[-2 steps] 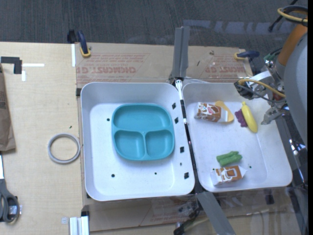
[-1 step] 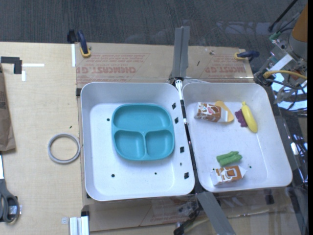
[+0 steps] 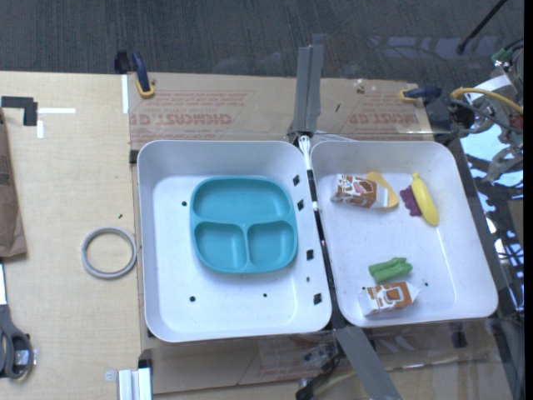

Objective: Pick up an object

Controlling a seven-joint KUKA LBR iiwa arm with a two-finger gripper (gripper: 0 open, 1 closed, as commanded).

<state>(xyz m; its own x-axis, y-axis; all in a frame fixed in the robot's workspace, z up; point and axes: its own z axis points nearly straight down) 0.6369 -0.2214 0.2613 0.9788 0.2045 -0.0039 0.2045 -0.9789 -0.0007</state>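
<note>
- Small orange-and-white carton point(image 3: 389, 297) lies at right bin's point(image 3: 466, 248) near edge, green toy vegetable point(image 3: 390, 268) just behind.
- Yellow toy banana point(image 3: 425, 199), second carton point(image 3: 358, 191) farther back.
- Teal divided plate point(image 3: 245, 226) in left bin point(image 3: 158, 248).
- Gripper state: cannot tell.

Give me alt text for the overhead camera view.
Two white bins sit side by side: the left bin holds a teal divided plate; the right bin holds a banana, two small cartons and a green vegetable.
</note>
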